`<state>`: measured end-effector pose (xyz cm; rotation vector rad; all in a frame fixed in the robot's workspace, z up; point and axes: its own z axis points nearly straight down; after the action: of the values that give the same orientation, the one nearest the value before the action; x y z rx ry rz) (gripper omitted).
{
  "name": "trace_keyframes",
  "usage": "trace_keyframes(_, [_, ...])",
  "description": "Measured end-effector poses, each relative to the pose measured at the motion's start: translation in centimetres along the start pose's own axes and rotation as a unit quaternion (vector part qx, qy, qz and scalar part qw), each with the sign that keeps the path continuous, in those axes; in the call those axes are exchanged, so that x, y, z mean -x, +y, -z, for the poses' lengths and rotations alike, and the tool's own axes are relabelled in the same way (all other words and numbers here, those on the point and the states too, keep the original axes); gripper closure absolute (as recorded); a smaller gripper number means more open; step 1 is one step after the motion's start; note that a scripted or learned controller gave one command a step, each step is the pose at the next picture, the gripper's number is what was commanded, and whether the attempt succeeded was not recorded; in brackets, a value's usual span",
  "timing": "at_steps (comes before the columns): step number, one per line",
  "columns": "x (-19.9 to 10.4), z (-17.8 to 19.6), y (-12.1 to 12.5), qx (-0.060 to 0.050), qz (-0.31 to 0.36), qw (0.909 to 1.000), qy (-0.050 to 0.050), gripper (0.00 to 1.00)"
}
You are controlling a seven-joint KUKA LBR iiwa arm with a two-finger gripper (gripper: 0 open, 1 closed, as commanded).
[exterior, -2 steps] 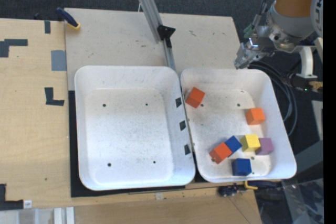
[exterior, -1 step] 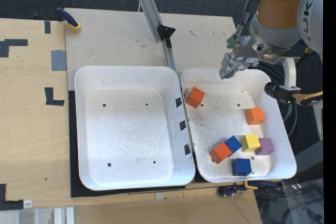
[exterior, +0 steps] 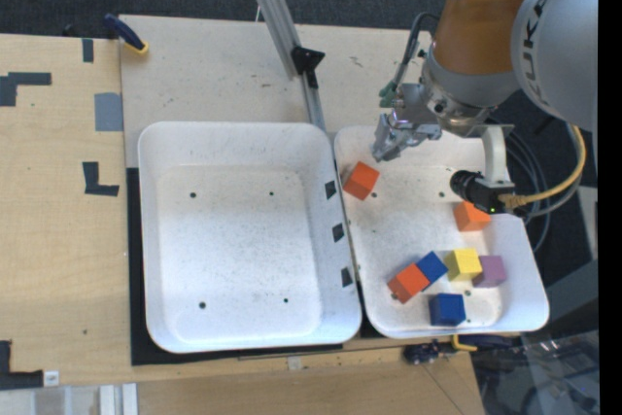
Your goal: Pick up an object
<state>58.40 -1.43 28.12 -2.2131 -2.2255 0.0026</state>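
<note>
The small orange cube lies on the floor of the right-hand shallow white bin, near that bin's upper left corner and close to the wall it shares with the left-hand shallow white bin. It stands apart from every other block. Being a cube, it has no real long axis; it sits turned so that one corner points down-left in the camera view, its faces running diagonal to the bin walls.

Just above and to the right of it hangs the grey two-finger gripper, tips aimed down toward the cube but apart from it; nothing sits between the fingers. Whether the fingers are spread or pressed together cannot be told at this size and angle.

This looks like the approach step, with the grasp not yet made. The next move likely calls for a short shift down-left, a wrist turn to square the fingers with two opposite faces, then a descent.

Lower in the same bin sit a second orange block by the right wall and a cluster of red-orange, blue, yellow, purple and dark blue blocks.
</note>
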Motion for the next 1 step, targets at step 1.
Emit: trace_keyframes(1, [-4.14,-2.09,-1.87,-0.001,0.000,1.0000,0.000,1.00])
